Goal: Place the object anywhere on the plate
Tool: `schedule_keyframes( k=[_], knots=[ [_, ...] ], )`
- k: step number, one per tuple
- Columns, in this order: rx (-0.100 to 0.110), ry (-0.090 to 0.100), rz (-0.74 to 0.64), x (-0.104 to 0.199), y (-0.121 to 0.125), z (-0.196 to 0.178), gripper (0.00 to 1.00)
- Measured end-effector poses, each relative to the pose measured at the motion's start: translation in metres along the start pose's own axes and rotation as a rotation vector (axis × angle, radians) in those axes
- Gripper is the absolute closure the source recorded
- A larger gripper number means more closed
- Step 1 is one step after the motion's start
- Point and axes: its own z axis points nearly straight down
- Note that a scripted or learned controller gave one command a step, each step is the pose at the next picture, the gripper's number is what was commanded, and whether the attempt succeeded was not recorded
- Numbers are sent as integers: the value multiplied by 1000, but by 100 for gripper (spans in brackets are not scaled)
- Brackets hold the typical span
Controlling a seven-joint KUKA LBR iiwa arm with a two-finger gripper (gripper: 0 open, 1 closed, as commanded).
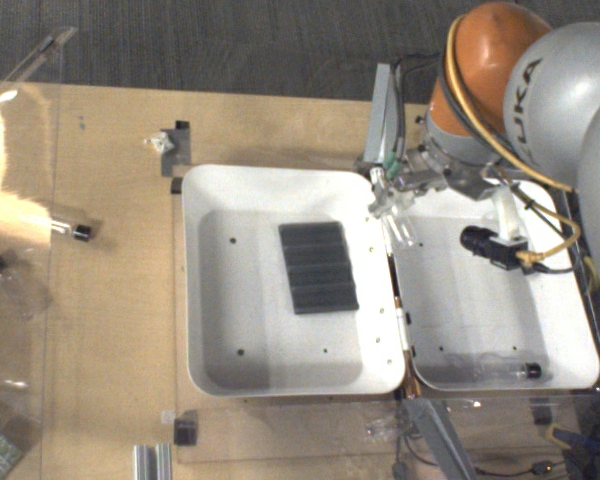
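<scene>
My end effector (392,206): at the far end of the ridge where the two bins meet, hanging from my grey arm (570,88) with its orange band (485,43); whether it is apart or together I cannot tell. Left bin (205,298): one dark ribbed plate (319,267), lying flat near the middle, slightly tilted. Right bin (570,358): a small clear object (505,368) with a dark tip, lying against the near wall, well apart from the plate and from my end effector. Surface (100,348): wooden, with a small clear tube (68,230) out on the left.
</scene>
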Motion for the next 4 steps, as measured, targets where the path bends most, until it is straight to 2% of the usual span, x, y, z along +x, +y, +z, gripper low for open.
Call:
schedule_keyframes(
  k=[1, 2, 3, 4],
  knots=[
    [1, 0, -33, 64, -52, 16, 100],
    [0, 1, -547, 129, -51, 59, 100],
    [-5, 0, -975, 202, -23, -54, 100],
    [-5, 0, -974, 201, -23, -54, 0]
  ],
)
